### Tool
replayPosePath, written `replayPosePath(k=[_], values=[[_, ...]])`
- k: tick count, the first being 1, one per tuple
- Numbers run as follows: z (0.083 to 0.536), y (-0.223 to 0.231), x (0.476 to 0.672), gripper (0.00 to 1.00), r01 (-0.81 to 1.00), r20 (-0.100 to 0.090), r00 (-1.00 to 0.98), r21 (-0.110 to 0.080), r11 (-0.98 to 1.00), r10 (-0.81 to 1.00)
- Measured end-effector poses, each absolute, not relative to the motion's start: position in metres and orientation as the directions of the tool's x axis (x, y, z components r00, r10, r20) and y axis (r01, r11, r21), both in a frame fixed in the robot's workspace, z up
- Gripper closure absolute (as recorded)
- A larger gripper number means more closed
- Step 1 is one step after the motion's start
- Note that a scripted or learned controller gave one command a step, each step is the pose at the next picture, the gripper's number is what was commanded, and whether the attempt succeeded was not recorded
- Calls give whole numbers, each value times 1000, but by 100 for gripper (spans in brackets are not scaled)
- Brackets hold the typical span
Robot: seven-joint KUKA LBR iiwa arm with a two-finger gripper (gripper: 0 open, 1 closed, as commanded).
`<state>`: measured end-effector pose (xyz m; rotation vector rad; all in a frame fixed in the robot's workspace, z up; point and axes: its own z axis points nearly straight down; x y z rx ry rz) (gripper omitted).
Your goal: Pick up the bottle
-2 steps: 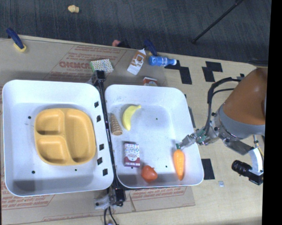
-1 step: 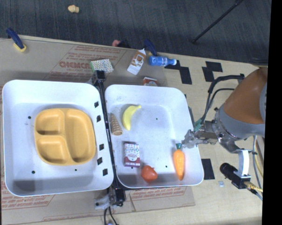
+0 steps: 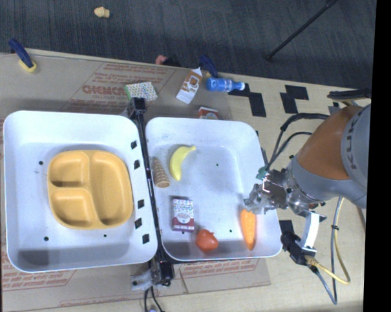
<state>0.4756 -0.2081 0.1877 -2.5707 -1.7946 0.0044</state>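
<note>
A small blue bottle lies on its side on the cardboard-covered bench, beyond the far edge of the right bin. My gripper hangs over the right bin's right side, just above the top end of an orange carrot. It is far from the bottle, towards the near right. I see nothing held in it.
The right bin holds a banana, a cone, a red box and a red tomato-like fruit. A yellow divided plate sits in the left bin. Small packets lie near the bottle.
</note>
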Motion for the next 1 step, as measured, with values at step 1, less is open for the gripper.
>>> replayPosePath(k=[1], values=[[278, -204, 477, 100, 993, 0, 115, -1, -115, 993]])
